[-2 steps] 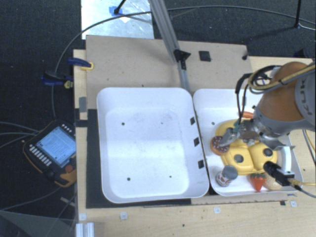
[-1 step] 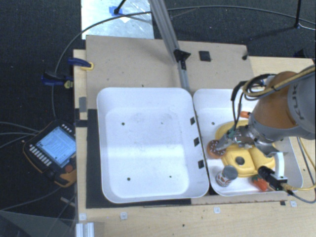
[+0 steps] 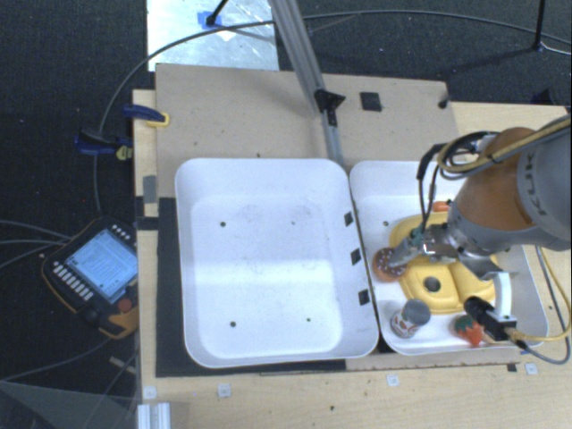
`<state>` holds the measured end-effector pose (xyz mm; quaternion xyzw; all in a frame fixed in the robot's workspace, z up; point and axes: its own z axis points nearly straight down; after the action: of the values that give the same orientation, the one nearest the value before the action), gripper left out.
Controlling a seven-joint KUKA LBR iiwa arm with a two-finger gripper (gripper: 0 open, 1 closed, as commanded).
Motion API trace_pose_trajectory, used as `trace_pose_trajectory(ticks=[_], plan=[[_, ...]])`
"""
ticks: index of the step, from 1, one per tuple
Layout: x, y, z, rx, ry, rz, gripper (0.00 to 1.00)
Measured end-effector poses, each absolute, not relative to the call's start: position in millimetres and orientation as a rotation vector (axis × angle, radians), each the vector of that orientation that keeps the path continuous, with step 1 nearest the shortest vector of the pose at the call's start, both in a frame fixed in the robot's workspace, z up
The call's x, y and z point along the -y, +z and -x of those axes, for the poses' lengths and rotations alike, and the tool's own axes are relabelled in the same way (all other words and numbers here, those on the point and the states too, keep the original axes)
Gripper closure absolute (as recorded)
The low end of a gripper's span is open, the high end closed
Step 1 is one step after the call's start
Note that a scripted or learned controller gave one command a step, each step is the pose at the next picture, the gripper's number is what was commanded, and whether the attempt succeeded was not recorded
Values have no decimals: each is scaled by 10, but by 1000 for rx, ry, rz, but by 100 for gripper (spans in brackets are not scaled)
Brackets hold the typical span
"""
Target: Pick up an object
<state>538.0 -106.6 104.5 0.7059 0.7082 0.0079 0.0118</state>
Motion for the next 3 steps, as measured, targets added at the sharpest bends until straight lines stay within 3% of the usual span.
trace_pose_trajectory(ticks=[1, 2, 3], plan=[[1013, 1163, -5414, -2217, 39, -2195, 100], [1045, 1801, -5444, -2223, 6, -2212, 100], [1045, 2336, -5459, -2224, 6, -2212, 100]])
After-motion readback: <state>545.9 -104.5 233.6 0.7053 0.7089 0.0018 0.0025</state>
